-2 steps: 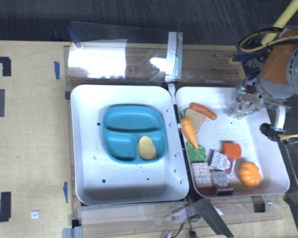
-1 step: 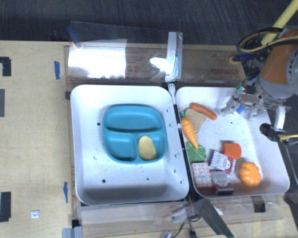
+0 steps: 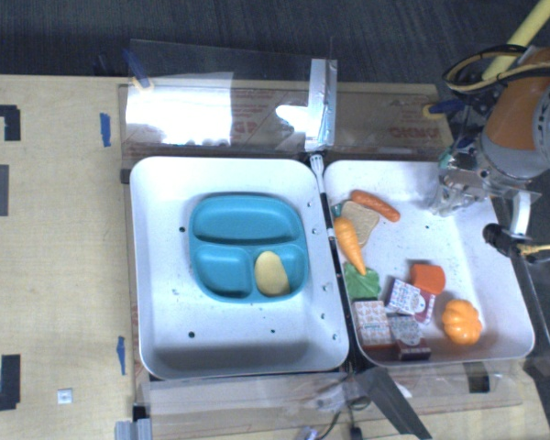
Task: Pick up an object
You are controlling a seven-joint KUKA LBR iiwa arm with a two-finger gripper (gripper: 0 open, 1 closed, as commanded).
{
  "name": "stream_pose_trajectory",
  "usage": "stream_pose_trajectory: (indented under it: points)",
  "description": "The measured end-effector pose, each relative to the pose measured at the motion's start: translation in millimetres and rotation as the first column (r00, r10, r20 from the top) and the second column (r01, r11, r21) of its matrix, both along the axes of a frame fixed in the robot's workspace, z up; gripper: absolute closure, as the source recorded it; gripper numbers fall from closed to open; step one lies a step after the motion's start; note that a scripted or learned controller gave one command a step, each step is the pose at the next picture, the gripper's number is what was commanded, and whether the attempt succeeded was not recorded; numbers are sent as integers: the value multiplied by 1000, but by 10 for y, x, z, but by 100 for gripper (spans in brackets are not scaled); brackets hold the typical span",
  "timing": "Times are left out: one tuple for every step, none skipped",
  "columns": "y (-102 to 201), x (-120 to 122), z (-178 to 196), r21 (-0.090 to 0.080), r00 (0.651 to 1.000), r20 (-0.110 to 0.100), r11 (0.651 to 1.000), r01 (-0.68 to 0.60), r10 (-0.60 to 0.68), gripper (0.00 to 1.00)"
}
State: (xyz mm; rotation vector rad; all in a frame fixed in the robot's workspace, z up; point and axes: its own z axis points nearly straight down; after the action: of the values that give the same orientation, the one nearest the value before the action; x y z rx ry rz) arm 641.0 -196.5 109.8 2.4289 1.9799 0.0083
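Metallic gripper point(image 3: 456, 193) hovers at the right bin's point(image 3: 495, 273) upper right corner; finger spacing cannot be told. Below, toward frame centre, lie a smooth tapered carrot point(image 3: 349, 243), a rounded orange pumpkin point(image 3: 461, 321) and printed cartons point(image 3: 385, 319).

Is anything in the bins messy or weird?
Nothing looks broken or spilled. The right bin is a jumble: a carrot lies partly over a slice of bread. In the left bin, the blue tray sits neatly.

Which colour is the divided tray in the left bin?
Blue; the divided tray shows best in the camera view.
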Motion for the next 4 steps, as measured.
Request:
stream_pose_trajectory:
  points:
    - [3, -3, -8, 0, 1000, -2, 1000, 0, 0, 0]
    - [0, 10, 108, -2, 1000, 3, 1000, -1, 1, 100]
    - [3, 7, 100, -2, 1000, 1, 1000, -1, 1, 0]
    - [-13, 284, -200, 17, 999, -12, 999, 46, -46, 0]
